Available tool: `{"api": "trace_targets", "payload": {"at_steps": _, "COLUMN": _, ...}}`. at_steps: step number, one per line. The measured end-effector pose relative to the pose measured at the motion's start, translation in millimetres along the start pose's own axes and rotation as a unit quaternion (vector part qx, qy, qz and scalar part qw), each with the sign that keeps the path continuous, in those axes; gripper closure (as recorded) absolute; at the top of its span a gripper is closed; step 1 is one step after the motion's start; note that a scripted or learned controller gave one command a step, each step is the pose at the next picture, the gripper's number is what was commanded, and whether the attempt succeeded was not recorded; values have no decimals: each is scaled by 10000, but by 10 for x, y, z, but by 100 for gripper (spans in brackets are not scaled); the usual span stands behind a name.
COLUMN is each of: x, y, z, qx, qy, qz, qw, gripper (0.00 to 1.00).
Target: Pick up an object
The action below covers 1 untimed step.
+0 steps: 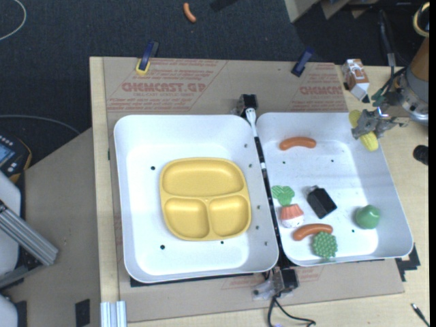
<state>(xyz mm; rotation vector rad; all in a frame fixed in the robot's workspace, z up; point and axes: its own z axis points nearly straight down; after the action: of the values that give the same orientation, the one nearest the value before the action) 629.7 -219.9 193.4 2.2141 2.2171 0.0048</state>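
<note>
My gripper [366, 127] hangs over the far right rim of the right bin [340, 172], shut on a small yellow object [368, 141] whose ends stick out above and below the fingers. Loose in that bin lie an orange sausage [298, 142] at the back, a green leafy piece [283, 195], a black block [321, 201], a red and white piece [291, 214], a second sausage [312, 231], a green knobbly vegetable [325, 245] and a green round fruit [368, 216].
The left bin [136, 182] holds a yellow divided plate [204, 197]. A small box [355, 75] stands on the cardboard behind the right bin. Clamps [145, 58] pin the board's back edge. Cables run near the arm at the right.
</note>
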Motion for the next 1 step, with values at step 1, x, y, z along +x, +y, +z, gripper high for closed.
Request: {"api": "trace_targets", "payload": {"at_steps": 1, "x": -6, "y": 17, "z": -346, "qx": 3, "qy": 2, "qz": 2, "qw": 10000, "gripper": 100}}
